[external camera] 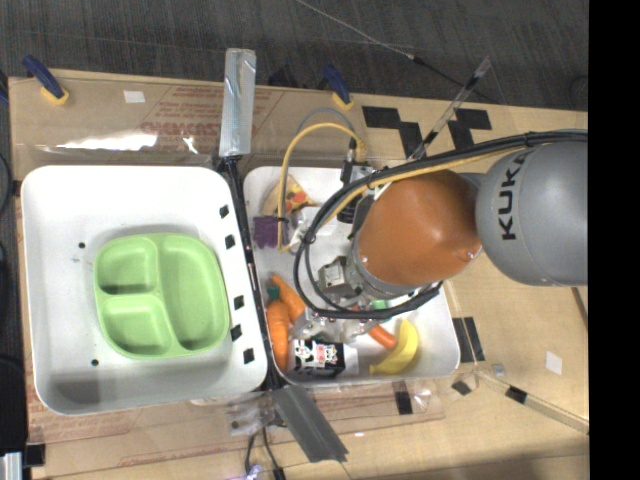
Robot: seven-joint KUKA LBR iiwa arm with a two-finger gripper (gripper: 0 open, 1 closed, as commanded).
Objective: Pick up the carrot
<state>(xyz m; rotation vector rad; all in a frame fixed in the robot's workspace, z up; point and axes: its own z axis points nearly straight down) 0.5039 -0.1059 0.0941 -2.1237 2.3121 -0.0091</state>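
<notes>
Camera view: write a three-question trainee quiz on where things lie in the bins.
1. True or false: the green three-compartment plastic tray lies in the left white bin.
2. Which bin holds the orange carrot?
3. The yellow banana lies by the right white bin's A) far edge B) near edge.

Key: 1 true; 2 the right white bin; 3 B.

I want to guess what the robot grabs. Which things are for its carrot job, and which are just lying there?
For the job:
carrot
right bin
arm

Just lying about:
banana
purple block
green divided plate in the left bin
small black-and-white thing
</notes>
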